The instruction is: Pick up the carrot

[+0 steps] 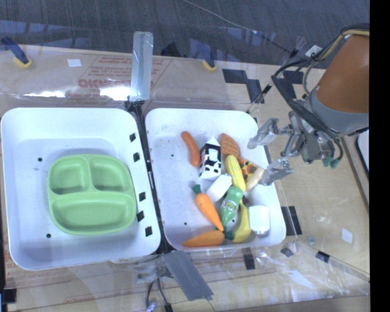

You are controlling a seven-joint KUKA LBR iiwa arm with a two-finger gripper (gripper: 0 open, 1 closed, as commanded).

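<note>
two-finger gripper (268,155) splayed, empty, right-centre of frame | orange plastic carrot (208,211) lower centre, right white bin (161,174) | we'd descend centred, avoiding green bottle (231,204)

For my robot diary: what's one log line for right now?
claw: open, over right bin edge | carrot: lying in bin, not held | step: reaching

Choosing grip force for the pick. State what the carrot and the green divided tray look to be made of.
Carrot: probably moulded plastic toy food, given its uniform orange colour, smooth matte surface and stubby green top.
Green divided tray: likely hard plastic, one even pale green with rounded moulded compartment walls and a slight sheen.
</note>
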